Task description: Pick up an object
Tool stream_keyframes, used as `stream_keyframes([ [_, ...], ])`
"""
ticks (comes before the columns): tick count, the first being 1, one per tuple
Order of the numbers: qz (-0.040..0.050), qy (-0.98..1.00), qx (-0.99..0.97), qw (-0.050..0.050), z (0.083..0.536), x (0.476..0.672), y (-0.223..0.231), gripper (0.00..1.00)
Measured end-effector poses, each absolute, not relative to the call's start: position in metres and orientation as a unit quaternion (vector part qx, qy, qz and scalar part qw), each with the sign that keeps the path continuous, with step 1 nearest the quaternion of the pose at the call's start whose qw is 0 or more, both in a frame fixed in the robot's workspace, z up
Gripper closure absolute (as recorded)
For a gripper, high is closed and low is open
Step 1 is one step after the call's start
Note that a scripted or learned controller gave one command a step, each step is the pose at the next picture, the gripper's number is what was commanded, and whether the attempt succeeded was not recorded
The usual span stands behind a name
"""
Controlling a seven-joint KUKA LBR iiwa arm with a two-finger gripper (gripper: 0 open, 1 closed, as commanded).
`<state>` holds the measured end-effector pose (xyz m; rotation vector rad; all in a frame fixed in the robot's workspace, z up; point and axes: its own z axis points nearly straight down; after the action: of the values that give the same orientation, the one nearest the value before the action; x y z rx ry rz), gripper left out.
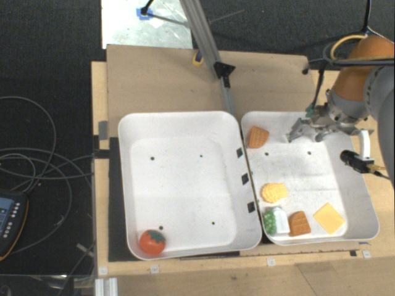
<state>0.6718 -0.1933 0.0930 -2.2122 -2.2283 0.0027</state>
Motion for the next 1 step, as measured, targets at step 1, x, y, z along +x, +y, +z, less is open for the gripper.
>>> stream_keyframes([
  [1,-0.0009,-0.711,-0.703,-0.003,0.1087,0.6744,-0.1940,1.00],
])
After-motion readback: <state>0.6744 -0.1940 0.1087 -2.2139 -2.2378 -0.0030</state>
